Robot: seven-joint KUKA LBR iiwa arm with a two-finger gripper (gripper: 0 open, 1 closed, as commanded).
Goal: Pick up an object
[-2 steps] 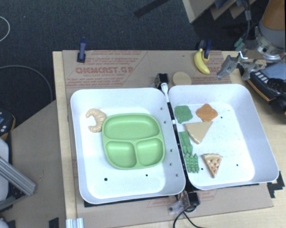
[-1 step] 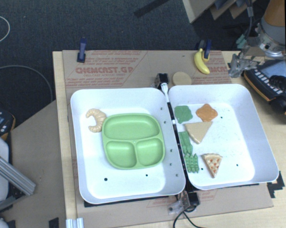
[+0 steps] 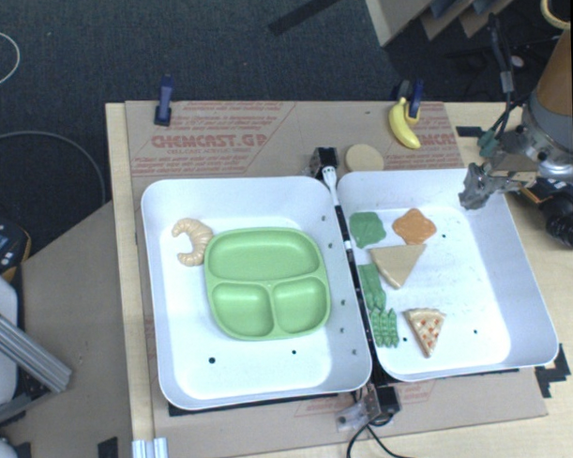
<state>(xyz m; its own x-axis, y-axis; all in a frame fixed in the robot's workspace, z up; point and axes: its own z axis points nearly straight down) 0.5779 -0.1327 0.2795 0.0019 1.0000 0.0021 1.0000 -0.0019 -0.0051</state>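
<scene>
My gripper [image 3: 475,190] hangs over the upper right corner of the right bin [image 3: 500,291], above bare white floor, and nothing shows between its fingers. To its left lie an orange piece [image 3: 414,226], a green leaf-like piece [image 3: 366,229] and a tan wedge [image 3: 397,263]. Lower in the same bin are a pizza slice [image 3: 426,328], a green bean pod [image 3: 372,286] and a green pea cluster [image 3: 386,328]. The left bin [image 3: 178,349] holds a green divided plate [image 3: 267,281] and a beige croissant [image 3: 192,240].
A yellow banana [image 3: 404,125] and a tan disc [image 3: 364,158] lie on the board behind the bins. Blue clamps [image 3: 164,102] hold the board's far edge. A black clip [image 3: 324,162] sits where the bins meet. Cables and equipment crowd the right side.
</scene>
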